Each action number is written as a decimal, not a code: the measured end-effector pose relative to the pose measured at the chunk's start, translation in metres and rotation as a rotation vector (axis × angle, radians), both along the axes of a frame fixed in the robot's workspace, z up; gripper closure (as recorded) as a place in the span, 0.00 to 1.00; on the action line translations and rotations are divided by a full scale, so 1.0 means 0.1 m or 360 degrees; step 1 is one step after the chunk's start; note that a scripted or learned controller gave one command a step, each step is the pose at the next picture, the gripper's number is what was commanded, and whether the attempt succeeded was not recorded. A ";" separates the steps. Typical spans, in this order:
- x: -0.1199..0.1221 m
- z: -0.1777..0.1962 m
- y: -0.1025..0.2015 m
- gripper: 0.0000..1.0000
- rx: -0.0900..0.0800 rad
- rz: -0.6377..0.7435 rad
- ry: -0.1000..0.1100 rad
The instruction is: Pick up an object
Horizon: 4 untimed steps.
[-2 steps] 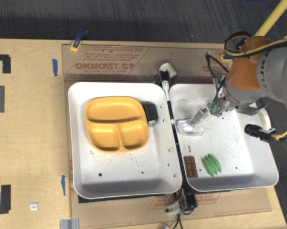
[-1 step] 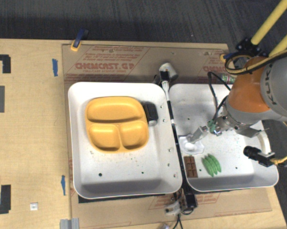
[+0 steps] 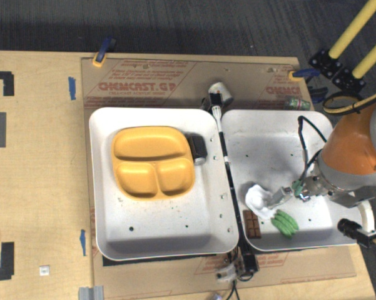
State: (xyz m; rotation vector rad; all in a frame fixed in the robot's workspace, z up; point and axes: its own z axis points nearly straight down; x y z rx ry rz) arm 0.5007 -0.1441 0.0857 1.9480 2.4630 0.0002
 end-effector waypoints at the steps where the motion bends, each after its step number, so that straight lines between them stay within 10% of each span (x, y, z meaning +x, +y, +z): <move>1: -0.16 0.01 0.46 0.00 -0.0002 -0.0418 -0.0007; 2: 0.08 0.77 -0.06 0.00 0.0000 -0.0686 0.0001; 3: 0.80 -0.01 -0.14 0.00 0.0000 -0.0661 -0.0002; 4: 1.30 0.00 -0.07 0.00 -0.0001 -0.0106 -0.0004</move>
